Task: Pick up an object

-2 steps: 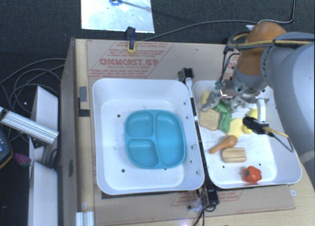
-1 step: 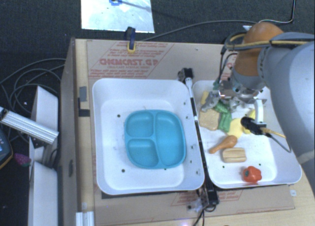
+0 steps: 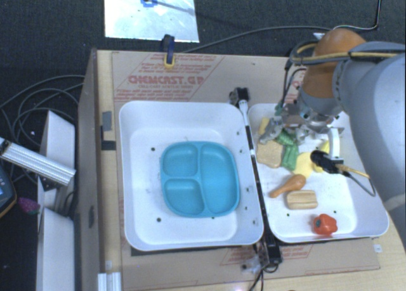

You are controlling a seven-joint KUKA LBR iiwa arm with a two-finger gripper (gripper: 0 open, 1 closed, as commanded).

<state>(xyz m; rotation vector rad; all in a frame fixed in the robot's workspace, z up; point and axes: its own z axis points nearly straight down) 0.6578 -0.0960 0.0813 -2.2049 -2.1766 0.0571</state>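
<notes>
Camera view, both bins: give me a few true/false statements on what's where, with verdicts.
1. The blue divided plate lies in the left bin. True.
2. The red toy sits in the left bin. False: it lies in the right bin, near its front.
3. The gripper is over the right bin's far end. True.
4. The bread roll rests on the blue plate. False: it lies on the right bin's floor, beside the orange drumstick-shaped toy.

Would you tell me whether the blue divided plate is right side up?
Right side up: the blue divided plate lies flat in the left bin, its three compartments facing upward.
</notes>
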